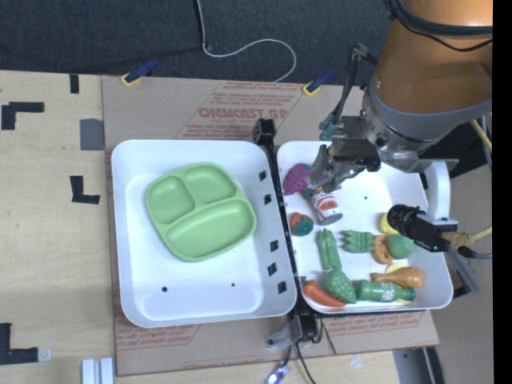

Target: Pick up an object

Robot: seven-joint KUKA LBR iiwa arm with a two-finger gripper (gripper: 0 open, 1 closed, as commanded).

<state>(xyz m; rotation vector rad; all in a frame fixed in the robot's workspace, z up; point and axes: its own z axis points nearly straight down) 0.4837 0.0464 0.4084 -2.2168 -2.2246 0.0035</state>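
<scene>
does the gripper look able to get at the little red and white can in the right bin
Probably yes. The gripper hangs right above the red and white can, with nothing lying over it. The purple toy sits close on the can's left, so a finger might bump it.

The 2 bins, the left bin (136, 278) and the right bin (428, 194), look like smooth white plastic with a slight sheen. The divided plate (200, 210) in the left bin appears as pale green plastic, smooth and semi-matt. The toy foods in the right bin look like moulded plastic: the small can (327, 207) has a glossy printed label, the green corn cob (327, 249) has a bumpy surface, and the carrot (318, 294) is smooth. The bench sheet (232, 110) looks like matt brown cardboard with red print. The arm's orange band (440, 30) is smooth and glossy.
</scene>
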